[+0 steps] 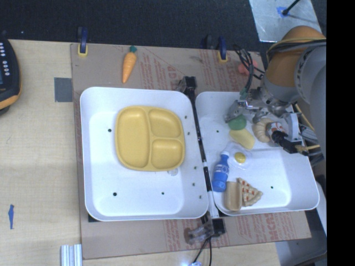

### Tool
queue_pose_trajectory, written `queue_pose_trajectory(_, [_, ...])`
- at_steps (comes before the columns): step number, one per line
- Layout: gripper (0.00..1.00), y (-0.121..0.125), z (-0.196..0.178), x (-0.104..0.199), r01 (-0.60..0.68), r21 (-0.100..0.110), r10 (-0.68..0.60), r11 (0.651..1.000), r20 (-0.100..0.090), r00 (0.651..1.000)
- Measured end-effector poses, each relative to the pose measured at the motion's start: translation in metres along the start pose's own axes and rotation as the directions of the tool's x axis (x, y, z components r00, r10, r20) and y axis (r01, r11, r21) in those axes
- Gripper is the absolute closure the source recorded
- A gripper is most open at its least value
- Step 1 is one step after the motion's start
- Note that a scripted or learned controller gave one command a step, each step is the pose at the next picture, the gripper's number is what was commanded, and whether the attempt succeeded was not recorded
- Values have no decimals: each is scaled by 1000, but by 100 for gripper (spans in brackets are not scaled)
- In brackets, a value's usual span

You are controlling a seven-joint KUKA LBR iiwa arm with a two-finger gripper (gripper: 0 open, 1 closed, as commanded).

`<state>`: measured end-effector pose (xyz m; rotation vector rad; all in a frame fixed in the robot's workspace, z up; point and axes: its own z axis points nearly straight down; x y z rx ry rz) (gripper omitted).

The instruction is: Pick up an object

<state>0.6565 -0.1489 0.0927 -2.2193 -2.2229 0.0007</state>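
Two shallow white bins sit side by side on your worktop (39, 148). Behind them, a toy carrot (128, 64) lies outside on the brown mat. Your left bin (100, 198) holds one thing, a yellow divided plate (150, 137), flat and wide, awkward to pinch except by its rim. Your right bin (299, 195) carries the likely picks: a blue bottle (221, 173) against the dividing wall, a pizza slice (244, 194) near the front, a small yellow piece (239, 158), a green piece (237, 123) touching a pale yellow wedge (244, 139), and a croissant-like piece (260, 131). All look like light, stiff, smooth plastic toys; take the bottle across its body. Your tool (239, 111) hovers just behind the green piece, and it is probably holding nothing, though you cannot tell how far it is spread.
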Motion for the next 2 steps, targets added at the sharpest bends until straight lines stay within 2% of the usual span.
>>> queue_pose_trajectory(1, [100, 0, -11, 0, 5, 2, -5, 1000, 1, 1000])
queue_pose_trajectory(2, [100, -20, -107, 57, 7, -6, -7, 1000, -1, 1000])
